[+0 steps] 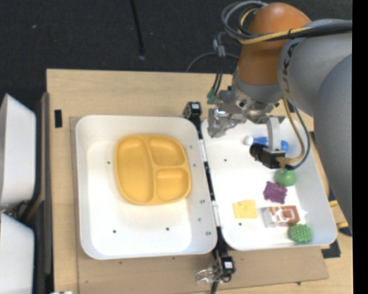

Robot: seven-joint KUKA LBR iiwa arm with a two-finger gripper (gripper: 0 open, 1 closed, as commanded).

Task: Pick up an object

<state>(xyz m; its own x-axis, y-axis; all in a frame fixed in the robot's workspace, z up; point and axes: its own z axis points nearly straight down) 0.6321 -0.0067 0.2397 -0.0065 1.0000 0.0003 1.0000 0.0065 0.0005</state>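
Claw hung over the right bin's far-left corner — finger state impossible to tell. Purple object lay well apart, toward the right edge — probably light and soft; best pinched across its middle.

A wooden desk carries two white bins — the left bin holding a yellow divided plate.

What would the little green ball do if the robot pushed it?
The green ball looks round and smooth, so it would probably roll away rather than slide. It sits close to the purple toy, which might stop it on that side. It looks small, so likely light.
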